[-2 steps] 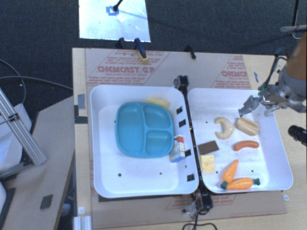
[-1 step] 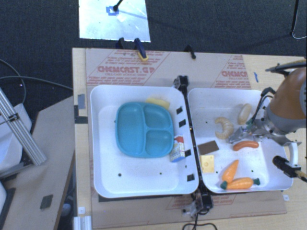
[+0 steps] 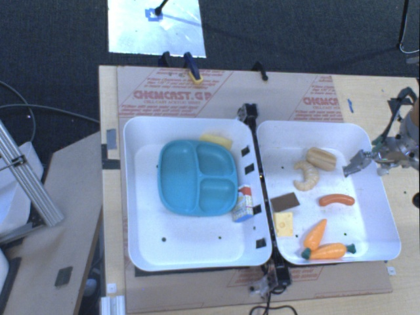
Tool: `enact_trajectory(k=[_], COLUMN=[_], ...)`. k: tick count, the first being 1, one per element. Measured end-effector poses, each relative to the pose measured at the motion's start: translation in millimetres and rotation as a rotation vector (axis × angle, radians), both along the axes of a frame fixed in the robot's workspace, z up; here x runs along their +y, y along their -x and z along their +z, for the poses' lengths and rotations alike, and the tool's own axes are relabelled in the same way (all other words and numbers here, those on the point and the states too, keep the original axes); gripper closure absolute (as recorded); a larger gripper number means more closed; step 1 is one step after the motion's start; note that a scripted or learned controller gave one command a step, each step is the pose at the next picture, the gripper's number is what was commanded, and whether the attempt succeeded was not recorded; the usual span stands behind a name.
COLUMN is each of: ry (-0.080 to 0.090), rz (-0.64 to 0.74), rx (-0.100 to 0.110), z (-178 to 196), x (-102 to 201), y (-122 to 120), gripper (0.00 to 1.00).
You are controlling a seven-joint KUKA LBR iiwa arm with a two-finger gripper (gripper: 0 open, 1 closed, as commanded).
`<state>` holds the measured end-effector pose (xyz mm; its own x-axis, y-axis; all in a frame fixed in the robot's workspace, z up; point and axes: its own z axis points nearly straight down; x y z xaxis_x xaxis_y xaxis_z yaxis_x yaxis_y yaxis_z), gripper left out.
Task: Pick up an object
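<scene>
Contents of the bench (image 3: 164,87), as we log them.

Left bin (image 3: 141,176): a blue divided tray (image 3: 197,186) at centre; a yellow piece (image 3: 216,139) touching its upper edge; a small carton (image 3: 243,203) lying at its lower right corner, close to the bin's right wall.

Right bin (image 3: 374,195): a toy bread roll (image 3: 321,157) in the upper middle, a pale croissant (image 3: 306,176) touching it just below; a toy sausage (image 3: 336,201) to the right of centre; a dark brown square (image 3: 285,202) and a yellow cheese slice (image 3: 284,224) near the left wall; two toy carrots (image 3: 315,235) at the lower edge, one slanted, one flat, touching each other.

Claw (image 3: 357,163): at the right bin's upper right, above the rim area, pointing left toward the roll. It grips nothing that we can see; whether the fingers stand apart or together, we cannot tell at this size.

Task item: none chosen yet, by our judgement; the roll, croissant and sausage lie nearest the claw.

Risks we note: the roll and croissant touch, so a descent between them may nudge both and close on neither. The sausage and carrots are rounded and could roll out of a closing grip. The thin cheese slice and brown square lie flat and offer little to pinch.
</scene>
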<state>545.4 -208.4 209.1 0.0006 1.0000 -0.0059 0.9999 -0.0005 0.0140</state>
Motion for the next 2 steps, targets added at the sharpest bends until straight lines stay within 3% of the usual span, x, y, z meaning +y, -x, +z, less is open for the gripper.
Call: enact_trajectory(k=[1,2], ry=[-0.004,0.003], rz=[-0.001,0.005], rx=[0.008,-0.007], z=[47.8,237.5], x=[2.0,0.5], y=[29.9,58.3], gripper=[0.0,0.0])
